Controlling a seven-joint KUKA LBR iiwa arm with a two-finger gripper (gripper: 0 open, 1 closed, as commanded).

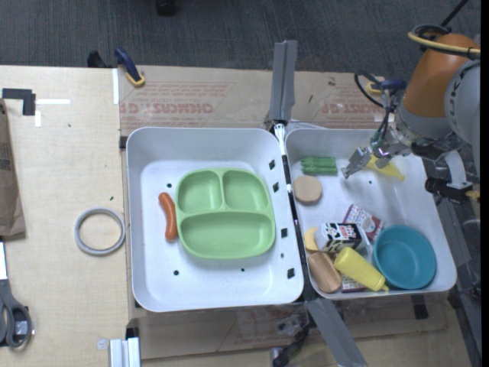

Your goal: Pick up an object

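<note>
Faint red printing on the cardboard sheet (206, 98) appears upside down, too blurred to read.

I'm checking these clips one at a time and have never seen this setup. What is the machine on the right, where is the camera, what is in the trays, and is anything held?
The machine is a robot arm, grey with an orange band, reaching in from the right. Its gripper, a two-finger claw, hangs over the back of the right bin. The one camera is fixed above the bench, looking down at a slant.

The left bin holds a green divided plate with a toy sausage beside it. The right bin holds toy items: a green block, a tan disc, a yellow piece next to the gripper, a teal bowl, a yellow bottle and a small carton.

I see nothing clearly between the fingers, so I would not count anything as held.
</note>
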